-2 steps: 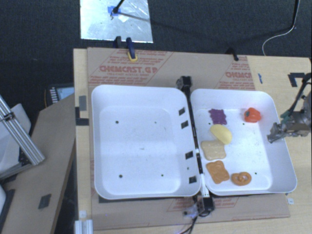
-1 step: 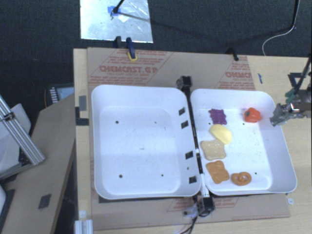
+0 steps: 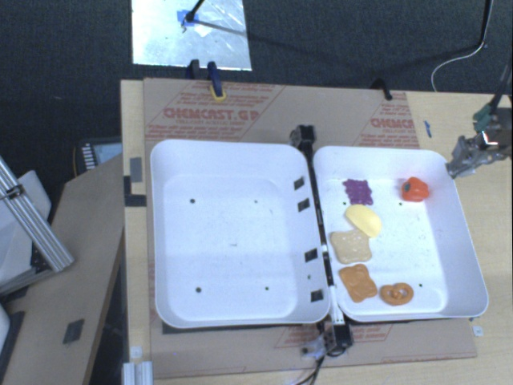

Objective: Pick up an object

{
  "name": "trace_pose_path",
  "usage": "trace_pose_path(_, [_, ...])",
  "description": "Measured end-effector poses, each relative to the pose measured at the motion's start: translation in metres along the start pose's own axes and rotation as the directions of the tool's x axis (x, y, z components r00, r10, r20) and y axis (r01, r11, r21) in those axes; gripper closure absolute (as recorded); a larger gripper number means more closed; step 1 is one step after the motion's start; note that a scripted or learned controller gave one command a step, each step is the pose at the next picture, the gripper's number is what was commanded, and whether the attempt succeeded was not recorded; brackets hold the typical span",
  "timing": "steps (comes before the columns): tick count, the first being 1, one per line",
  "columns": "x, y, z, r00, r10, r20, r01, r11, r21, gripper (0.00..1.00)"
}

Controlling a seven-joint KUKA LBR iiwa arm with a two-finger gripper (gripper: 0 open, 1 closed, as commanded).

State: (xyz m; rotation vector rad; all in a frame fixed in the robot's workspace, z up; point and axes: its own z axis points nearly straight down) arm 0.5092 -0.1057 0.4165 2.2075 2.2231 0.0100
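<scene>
The right bin [image 3: 461,239] holds several toy foods. A purple grape bunch [image 3: 358,190] lies near its back left, with a red-orange pepper [image 3: 414,189] to its right. Below them sit a yellow piece [image 3: 363,220], a pale bread slice [image 3: 351,246], an orange-brown biscuit [image 3: 357,282] and a small pretzel [image 3: 397,293]. My gripper [image 3: 473,152] hangs at the view's right edge, just outside the right bin's back right corner, apart from every object. Its fingers are too small and blurred to read.
The left bin [image 3: 172,167] lies beside the right one, joined by a black clipped seam [image 3: 314,215]. Both rest on a cardboard sheet [image 3: 240,111]. A shiny metal plate [image 3: 191,21] lies at the back. An aluminium rail [image 3: 28,215] stands at the left.
</scene>
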Motion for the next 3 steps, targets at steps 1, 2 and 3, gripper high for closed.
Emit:
trace_pose_path(1, [-0.020,0.044,-0.126,1.000,0.002,0.003,-0.002,1.000,-0.008,1.00])
trace_pose_path(2, [0.037,0.030,0.084,1.000,-0.001,-0.005,0.001,1.000,0.025,1.00])
trace_pose_path(3, [0.077,-0.028,0.201,1.000,0.004,-0.005,-0.003,1.000,0.026,1.00])
